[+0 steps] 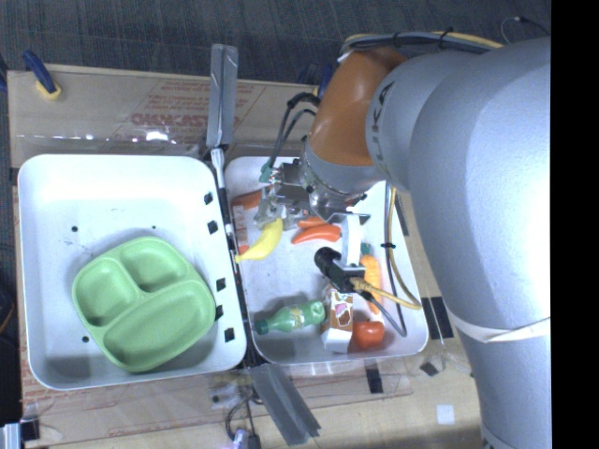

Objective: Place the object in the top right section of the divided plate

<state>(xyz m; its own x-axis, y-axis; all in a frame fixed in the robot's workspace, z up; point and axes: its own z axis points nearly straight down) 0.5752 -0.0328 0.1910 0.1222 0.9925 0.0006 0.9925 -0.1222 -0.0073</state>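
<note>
Counter under dark carpet: two white bins side by side, my arm (pixel 449 157) reaching over the right bin (pixel 412 340).

My pincer (pixel 281 199) sits low at that bin's upper left, just above the yellow banana (pixel 265 242); I cannot tell its opening or whether it grips anything. Near the banana lie an orange piece (pixel 314 234), a green bottle (pixel 292 319) and a red tomato (pixel 369 333). The green divided plate (pixel 145 302) rests in the left bin (pixel 56 195), well apart from the banana.
</note>
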